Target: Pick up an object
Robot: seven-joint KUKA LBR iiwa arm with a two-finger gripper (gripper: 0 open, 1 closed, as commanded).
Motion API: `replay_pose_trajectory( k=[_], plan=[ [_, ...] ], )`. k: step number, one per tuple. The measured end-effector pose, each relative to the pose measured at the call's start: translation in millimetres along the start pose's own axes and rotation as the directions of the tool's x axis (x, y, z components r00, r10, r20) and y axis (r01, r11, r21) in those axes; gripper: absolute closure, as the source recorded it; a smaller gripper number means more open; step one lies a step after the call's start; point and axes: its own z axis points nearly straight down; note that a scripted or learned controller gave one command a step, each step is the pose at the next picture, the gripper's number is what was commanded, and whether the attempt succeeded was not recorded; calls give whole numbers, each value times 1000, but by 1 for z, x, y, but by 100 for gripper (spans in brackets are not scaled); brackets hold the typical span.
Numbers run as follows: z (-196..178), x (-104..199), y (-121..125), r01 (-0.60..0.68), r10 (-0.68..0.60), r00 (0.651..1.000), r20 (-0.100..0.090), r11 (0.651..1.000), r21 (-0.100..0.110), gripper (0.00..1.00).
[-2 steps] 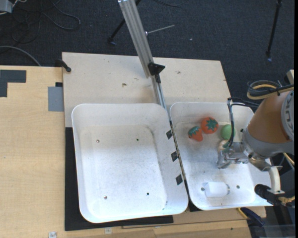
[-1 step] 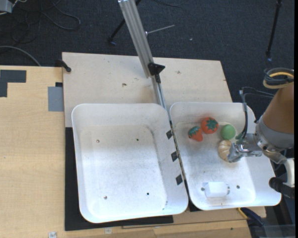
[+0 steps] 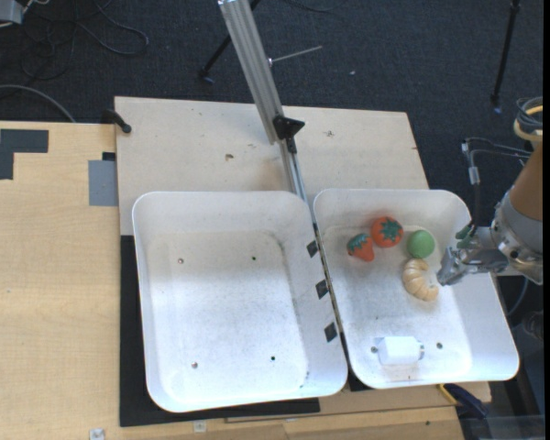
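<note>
In the right bin [image 3: 481, 337] lie a red tomato-like object [image 3: 386, 231], a small red strawberry-like piece with a green top [image 3: 360, 246], a green ball [image 3: 422, 243], a tan croissant-shaped piece [image 3: 421, 280] and a white block [image 3: 399, 347]. My gripper [image 3: 453, 270] hangs at the bin's right side, just right of the croissant piece and below the green ball. Nothing shows between its tips.
The left bin [image 3: 220, 301] sits beside the right one, with a row of black clips [image 3: 319, 287] along the shared edge. A slanted metal bar [image 3: 261, 81] rises from the back of the bench. Cables lie on the dark floor behind.
</note>
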Motion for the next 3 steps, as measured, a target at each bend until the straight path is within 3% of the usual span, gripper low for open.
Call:
replay_pose_trajectory(
  k=[1,2,3],
  plan=[
    [-62,3,1,1,-1,1000,0,1000,-1,100],
    [-75,2,1,1,-1,1000,-1,1000,4,100],
    [-72,57,9,3,-3,1000,-3,1000,7,100]
  ],
)
